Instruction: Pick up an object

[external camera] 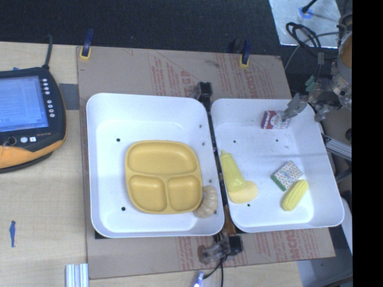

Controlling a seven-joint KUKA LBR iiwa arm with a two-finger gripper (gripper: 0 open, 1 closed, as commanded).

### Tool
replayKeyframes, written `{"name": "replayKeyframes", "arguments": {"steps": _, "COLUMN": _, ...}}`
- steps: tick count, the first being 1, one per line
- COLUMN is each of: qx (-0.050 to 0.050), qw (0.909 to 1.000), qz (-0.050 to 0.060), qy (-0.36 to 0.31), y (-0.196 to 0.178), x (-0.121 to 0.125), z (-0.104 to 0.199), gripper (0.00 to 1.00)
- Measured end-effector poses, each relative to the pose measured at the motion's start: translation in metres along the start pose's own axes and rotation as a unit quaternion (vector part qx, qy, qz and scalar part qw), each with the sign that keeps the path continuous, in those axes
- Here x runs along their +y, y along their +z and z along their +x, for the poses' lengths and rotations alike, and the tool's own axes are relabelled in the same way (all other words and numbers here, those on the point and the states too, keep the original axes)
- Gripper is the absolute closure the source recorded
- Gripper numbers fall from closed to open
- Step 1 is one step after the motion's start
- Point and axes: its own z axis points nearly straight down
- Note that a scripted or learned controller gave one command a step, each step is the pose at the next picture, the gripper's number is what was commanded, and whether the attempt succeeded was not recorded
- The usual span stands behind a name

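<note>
Two shallow white bins side by side on a cardboard sheet (179, 70) over the bench (36, 220). Left bin (108, 109): one yellow divided tray (163, 176), three compartments, lying flat near the middle; one pale beige lumpy item (208, 202) touching the tray's lower right corner, close to the bin's right wall. Right bin (311, 220): one yellow bottle-shaped item (236, 179) along the left wall, narrow end toward the far side; one small green and white patterned packet (286, 174) right of centre; one yellow corn cob (294, 195) just below the packet, tilted, nearly touching it; one small red and white box (270, 120) near the far edge. Gripper (286, 119) low over the far right part of the right bin, tip just beside the red and white box, right of it; contact not discernible; finger spacing too small and blurred to judge, cannot tell whether wide or narrow. Nothing visibly between the fingers. Off the cardboard, at the bench's left edge: one black and orange handheld control pendant (27, 117) with lit screen. Two blue and yellow clamps (87, 45) on the cardboard's far edge
</note>
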Motion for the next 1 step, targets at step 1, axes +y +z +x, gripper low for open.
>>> {"name": "replayKeyframes", "arguments": {"steps": 1, "qx": 0.001, "qw": 1.0000, "qz": 0.001, "qy": 0.000, "y": 0.1077, "x": 0.0394, "z": -0.0132, "gripper": 0.00}}
